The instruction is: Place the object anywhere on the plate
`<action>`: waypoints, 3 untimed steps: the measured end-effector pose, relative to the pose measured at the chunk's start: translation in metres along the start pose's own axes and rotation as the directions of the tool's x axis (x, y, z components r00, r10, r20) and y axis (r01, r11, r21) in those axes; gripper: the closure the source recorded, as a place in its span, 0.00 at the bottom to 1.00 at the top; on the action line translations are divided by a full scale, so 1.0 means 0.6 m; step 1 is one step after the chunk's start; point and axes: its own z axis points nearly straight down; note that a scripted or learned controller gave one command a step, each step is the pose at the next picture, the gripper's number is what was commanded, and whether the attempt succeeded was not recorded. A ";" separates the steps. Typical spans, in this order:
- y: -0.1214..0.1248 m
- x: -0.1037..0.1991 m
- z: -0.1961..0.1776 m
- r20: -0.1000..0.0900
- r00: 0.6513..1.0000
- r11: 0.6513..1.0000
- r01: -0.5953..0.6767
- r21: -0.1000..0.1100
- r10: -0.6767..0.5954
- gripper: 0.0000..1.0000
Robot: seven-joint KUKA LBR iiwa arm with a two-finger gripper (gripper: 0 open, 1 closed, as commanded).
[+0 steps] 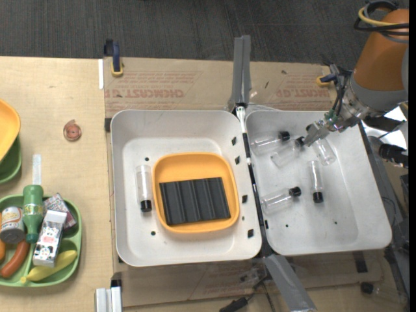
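Bulky rounded orange segment at the upper right of the frame, ringed on top by a looped yellow and black cable. Below it, a grey wrist section narrowing to a slim metallic gripper with thin wires running alongside. Small greenish mark near the tip.

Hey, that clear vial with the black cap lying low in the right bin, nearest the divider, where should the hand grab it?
Probably across the clear body of the vial, near its middle, coming straight down from above. It lies flat and slanted, black cap toward the bin's centre, so the fingers should close across its width, turned square to its long axis. The right bin's floor around it looks open; the hand is up near other vials.
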 end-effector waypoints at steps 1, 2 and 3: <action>0.011 -0.065 -0.024 0.002 0.978 0.978 0.206 -0.002 -0.206 1.00; 0.017 -0.146 -0.024 0.003 0.885 0.885 0.466 -0.002 -0.466 1.00; -0.002 -0.163 -0.105 0.005 0.813 0.813 0.582 -0.003 -0.582 1.00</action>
